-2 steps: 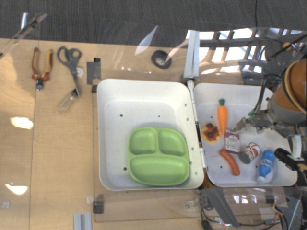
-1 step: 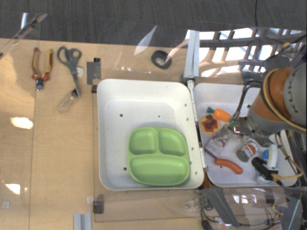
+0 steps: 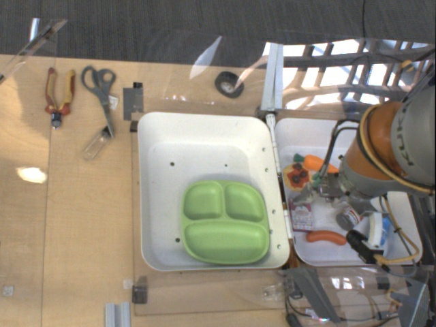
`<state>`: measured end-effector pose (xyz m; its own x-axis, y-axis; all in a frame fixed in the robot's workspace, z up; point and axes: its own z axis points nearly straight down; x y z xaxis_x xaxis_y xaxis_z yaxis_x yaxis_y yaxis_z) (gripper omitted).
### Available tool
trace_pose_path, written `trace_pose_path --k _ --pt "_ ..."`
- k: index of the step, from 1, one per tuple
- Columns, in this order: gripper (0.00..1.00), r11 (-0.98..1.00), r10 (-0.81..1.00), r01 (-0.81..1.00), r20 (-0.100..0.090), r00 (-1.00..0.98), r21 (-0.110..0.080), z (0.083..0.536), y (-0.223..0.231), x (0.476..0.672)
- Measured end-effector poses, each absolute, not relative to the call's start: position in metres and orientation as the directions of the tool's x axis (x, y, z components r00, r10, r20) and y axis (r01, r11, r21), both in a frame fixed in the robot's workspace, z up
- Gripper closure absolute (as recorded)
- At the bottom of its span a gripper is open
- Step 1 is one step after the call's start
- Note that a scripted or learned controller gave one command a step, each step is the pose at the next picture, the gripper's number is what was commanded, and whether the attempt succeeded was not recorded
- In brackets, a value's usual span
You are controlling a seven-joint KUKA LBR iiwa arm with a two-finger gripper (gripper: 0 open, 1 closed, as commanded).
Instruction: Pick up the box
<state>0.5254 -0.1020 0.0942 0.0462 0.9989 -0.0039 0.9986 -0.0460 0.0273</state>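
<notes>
The box [image 3: 302, 216] is small and flat with a pink and white label. It lies in the right bin [image 3: 402, 213], against that bin's left wall. My gripper [image 3: 317, 188] hangs low over the right bin, just up and to the right of the box. The grey arm with its orange band [image 3: 381, 145] covers the middle of that bin and hides the space beneath the wrist. I see nothing lifted out of the bin.
Beside the box lie a red sausage [image 3: 326, 236], a small can [image 3: 349, 217], a white tube [image 3: 376, 231] and orange and red toy food [image 3: 303, 169]. The left bin [image 3: 157, 182] holds a green divided plate [image 3: 225, 221]. Scissors [image 3: 101, 90] and pliers [image 3: 58, 95] lie on the bench at the left.
</notes>
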Motion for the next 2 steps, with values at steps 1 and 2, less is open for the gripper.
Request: trace_pose_path --k 1,2 --pt "0.0 0.042 0.999 0.999 -0.01 -0.041 0.033 0.094 -0.09 0.513" --pt "1.0 0.048 0.999 0.998 -0.005 -0.048 0.04 0.107 -0.087 0.516"
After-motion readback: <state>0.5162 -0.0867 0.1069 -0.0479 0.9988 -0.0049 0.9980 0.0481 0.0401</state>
